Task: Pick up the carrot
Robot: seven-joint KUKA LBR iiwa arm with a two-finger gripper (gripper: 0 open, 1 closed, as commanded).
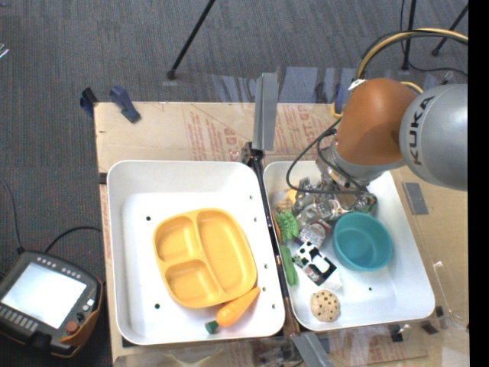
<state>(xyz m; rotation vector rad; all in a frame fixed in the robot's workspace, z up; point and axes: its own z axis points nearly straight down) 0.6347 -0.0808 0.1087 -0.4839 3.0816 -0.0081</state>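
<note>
Gripper: I see it low in the right bin, among small items beside the teal bowl; I cannot tell its state, nor that it holds anything. Carrot: lies flat in the left bin, at the near edge, touching the yellow plate, green stub toward me. I judge it a light, stiff, smooth toy, apt to roll; I would take it across the thick orange middle, clear of the plate's rim.

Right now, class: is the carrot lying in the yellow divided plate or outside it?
Outside. The carrot lies on the left bin floor against the yellow plate rim, near the bin's front edge.
</note>
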